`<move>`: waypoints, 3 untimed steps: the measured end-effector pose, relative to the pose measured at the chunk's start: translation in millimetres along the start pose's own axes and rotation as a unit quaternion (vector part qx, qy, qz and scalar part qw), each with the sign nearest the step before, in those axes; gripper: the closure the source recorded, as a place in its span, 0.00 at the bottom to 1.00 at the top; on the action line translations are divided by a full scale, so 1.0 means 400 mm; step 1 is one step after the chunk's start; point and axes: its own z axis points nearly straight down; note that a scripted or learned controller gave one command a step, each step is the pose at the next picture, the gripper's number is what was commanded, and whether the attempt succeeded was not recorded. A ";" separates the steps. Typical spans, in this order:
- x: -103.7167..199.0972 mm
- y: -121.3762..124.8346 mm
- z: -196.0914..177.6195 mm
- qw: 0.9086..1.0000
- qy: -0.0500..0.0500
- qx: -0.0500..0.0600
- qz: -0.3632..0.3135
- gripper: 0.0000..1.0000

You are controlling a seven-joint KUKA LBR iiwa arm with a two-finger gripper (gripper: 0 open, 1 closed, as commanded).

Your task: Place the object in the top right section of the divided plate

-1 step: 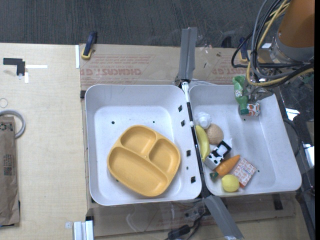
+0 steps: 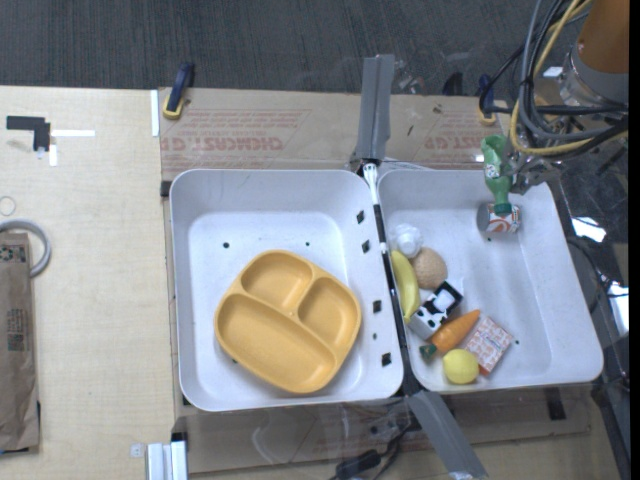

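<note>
On the bench [image 2: 80,268] sit 2 white bins. The left bin [image 2: 200,183] carries the yellow divided plate [image 2: 288,320], whose top right section [image 2: 328,310] is bare. The right bin [image 2: 560,298] holds a banana [image 2: 404,280], a carrot [image 2: 458,330] and a lemon [image 2: 460,367] near its left wall.

The arm [image 2: 600,28] reaches in over the right bin's far corner, ending in the green gripper [image 2: 497,193]. A small grey, white and orange object [image 2: 501,219] sits directly under the gripper's tip, touching it or very nearly. Whether the gripper is wide, narrow or closed on the object cannot be told.

That object is probably the one to move. It looks light, stiff and compact, perhaps smooth enough to slip, so a hold across its narrow middle seems safest. The plate lies well apart, across the divider between the bins.
</note>
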 end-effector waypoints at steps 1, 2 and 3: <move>-0.092 0.121 0.427 0.994 0.002 0.000 0.110 1.00; -0.043 0.357 0.188 0.978 0.001 0.000 0.208 1.00; -0.085 0.530 0.189 0.986 0.002 -0.001 0.170 1.00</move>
